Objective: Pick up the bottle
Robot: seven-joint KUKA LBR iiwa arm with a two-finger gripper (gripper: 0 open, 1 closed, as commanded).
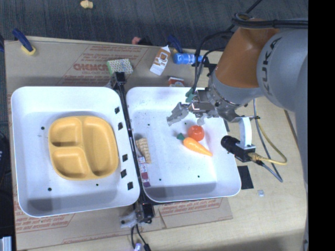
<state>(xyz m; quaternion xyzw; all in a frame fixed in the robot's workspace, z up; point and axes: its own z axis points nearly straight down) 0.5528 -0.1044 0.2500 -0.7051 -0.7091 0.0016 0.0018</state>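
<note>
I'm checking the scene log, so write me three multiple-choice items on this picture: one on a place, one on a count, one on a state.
1. The hand is over:
A. the left bin
B. the right bin
C. the bare bench

2. The yellow plate has how many compartments?
A. two
B. three
C. five

3. The carrot is:
A. lying on the bin floor
B. standing on end
C. on the plate

Key:
1 B, since the hand hangs above the right bin's floor, up and left of the carrot.
2 B, since there are two small wells on the plate's left and one long one on its right.
3 A, since it lies flat on the right bin's floor, its green tip pointing left.
</note>
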